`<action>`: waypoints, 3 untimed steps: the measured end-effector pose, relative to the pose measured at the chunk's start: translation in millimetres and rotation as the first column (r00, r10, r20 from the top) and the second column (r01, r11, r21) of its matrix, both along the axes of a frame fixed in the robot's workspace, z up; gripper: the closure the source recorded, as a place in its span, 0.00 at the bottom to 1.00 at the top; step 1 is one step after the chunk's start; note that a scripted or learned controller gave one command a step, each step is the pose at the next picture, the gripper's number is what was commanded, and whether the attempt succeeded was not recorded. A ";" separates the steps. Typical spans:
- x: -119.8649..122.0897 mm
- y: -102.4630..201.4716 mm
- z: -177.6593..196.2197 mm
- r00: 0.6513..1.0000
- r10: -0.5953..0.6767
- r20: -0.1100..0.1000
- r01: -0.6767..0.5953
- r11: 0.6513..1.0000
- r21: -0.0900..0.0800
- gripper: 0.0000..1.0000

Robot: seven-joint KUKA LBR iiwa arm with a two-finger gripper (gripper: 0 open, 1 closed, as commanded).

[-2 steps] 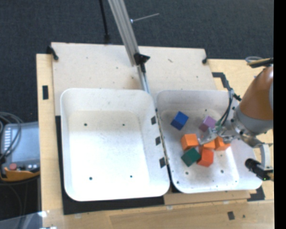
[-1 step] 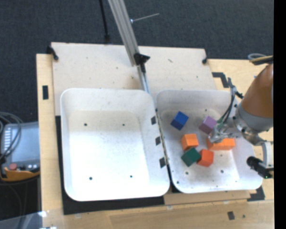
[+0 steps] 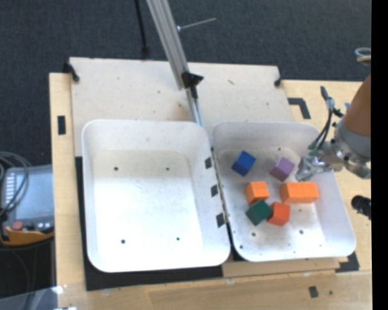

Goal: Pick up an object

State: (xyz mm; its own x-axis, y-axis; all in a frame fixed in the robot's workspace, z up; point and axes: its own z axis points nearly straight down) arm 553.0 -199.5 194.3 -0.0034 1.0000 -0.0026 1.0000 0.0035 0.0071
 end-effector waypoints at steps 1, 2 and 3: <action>7.1 -1.3 45.3 1.000 0.002 0.000 -0.002 1.000 0.000 1.00; 8.5 -2.4 99.8 1.000 0.003 0.001 -0.003 1.000 0.000 1.00; 12.7 47.6 80.7 1.000 0.003 -0.007 -0.003 1.000 0.002 1.00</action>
